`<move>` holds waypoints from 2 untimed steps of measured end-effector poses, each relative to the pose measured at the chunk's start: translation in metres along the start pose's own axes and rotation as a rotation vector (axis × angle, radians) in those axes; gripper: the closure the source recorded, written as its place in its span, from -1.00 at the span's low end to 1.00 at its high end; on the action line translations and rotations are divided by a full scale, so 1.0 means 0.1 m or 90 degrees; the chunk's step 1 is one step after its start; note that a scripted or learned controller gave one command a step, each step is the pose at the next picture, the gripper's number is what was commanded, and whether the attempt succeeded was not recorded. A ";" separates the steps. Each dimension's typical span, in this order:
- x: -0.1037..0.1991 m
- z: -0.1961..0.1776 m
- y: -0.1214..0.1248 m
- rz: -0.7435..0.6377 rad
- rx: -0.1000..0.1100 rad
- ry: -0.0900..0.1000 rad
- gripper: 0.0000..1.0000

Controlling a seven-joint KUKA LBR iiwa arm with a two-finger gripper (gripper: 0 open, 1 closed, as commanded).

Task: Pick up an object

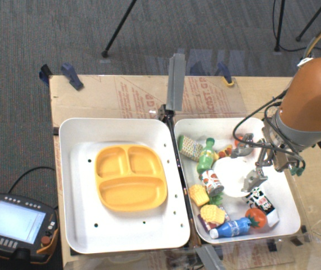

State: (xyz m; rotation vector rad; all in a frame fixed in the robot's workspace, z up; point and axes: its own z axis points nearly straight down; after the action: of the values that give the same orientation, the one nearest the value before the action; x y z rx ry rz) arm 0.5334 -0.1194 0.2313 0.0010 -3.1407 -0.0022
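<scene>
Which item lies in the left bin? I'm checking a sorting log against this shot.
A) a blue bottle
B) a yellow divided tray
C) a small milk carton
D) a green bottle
B: the yellow divided tray lies in the left bin, while the blue bottle, the green bottle and the milk carton all lie among the clutter in the right bin.

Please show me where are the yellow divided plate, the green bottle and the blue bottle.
yellow divided plate [131,177]: camera view, on its middle ridge, left bin.
green bottle [206,158]: camera view, on its body, right bin.
blue bottle [233,228]: camera view, on its body, lying at the right bin's front.
</scene>
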 end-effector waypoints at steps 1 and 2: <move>-0.12 1.35 0.06 0.019 -0.001 0.002 -1.00; -0.77 1.39 -0.04 0.170 0.000 -0.007 -1.00</move>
State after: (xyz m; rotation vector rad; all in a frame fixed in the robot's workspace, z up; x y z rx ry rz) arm 0.6105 -0.1235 0.0927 -0.4184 -3.1236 -0.0013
